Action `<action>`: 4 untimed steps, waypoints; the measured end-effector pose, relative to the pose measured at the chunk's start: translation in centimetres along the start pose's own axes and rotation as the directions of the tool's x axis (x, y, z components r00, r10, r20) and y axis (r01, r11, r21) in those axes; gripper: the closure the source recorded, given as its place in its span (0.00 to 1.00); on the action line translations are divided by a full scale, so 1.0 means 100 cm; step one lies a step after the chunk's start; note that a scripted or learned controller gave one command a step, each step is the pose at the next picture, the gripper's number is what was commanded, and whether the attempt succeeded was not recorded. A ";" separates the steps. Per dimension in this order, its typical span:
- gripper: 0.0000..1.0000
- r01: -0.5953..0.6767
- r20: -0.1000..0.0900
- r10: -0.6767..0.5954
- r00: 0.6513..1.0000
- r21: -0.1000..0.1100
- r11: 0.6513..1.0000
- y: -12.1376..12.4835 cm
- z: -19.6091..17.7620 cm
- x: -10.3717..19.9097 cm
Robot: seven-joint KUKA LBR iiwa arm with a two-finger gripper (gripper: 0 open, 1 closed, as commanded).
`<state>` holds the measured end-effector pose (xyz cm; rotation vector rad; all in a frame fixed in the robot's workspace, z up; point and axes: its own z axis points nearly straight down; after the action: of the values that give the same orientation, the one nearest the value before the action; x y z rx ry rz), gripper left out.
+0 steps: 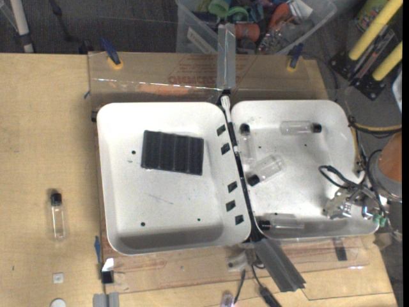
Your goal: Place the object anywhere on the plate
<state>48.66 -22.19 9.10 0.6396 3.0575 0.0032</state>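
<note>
Now look at the right bin (332, 117), where the gripper (342, 204) sits low near the right wall, close to the near edge. You cannot tell from here whether it is grasping anything or let go. Three clear little bottles with black caps lie in that bin: one (298, 128) at the far side, one (265, 170) near the middle divider, and one (281, 222) along the near wall. All three lie apart from the gripper. The dark plate (172, 152) lies flat in the left bin (128, 222). Another clear bottle (57, 214) lies on the wooden bench (38, 107), left of both bins.
</note>
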 end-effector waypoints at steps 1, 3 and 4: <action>1.00 0.568 0.004 -0.568 0.823 0.006 0.823 0.006 -0.001 0.003; 1.00 0.795 0.002 -0.795 0.607 -0.002 0.607 0.004 0.000 -0.005; 1.00 0.989 -0.005 -0.989 0.146 -0.004 0.146 0.034 0.001 -0.019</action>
<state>51.76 -19.87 9.10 -1.5186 2.7398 -0.0146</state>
